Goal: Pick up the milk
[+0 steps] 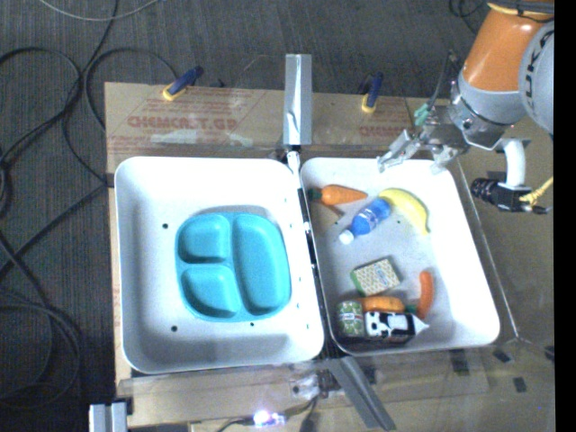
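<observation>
Leftward, the left bin (135, 268) carries a blue tray (234, 264) at its middle, with bare white floor open all round it. Across the shared rim, the right bin (468, 268) is crowded along its near edge, its middle freer. Down there in the near corner lies the milk (390, 328), a small black-and-white carton on its side, touching a green packet (351, 319). Well apart from it, over the far rim, hangs the gripper (416, 148), fingers spread and holding nothing.
</observation>
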Controlling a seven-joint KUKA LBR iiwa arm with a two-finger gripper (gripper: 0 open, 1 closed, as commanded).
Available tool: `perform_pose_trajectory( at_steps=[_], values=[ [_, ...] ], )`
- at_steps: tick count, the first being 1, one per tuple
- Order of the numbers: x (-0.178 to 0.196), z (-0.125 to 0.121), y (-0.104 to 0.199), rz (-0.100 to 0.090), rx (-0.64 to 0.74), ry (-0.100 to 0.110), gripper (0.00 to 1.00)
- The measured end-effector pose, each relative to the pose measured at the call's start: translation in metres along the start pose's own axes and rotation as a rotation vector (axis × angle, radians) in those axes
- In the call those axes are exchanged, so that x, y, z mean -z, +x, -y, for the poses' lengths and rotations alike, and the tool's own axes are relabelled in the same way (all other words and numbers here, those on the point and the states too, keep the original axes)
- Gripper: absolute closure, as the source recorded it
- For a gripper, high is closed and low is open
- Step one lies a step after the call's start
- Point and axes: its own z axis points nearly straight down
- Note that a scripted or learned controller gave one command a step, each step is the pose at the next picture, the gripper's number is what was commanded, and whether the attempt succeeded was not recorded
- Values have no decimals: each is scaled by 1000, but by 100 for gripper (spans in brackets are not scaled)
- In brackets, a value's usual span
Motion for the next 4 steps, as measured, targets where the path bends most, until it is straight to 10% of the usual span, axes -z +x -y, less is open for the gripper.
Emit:
perform_pose_trajectory(
  at_steps=[1,2,3,4],
  values=[
    [9,0,1,0,3,1,100],
    [9,0,1,0,2,2,0],
    [-87,79,-15,0,100,2,0],
    [-155,147,31,3,102,-11,0]
  ],
)
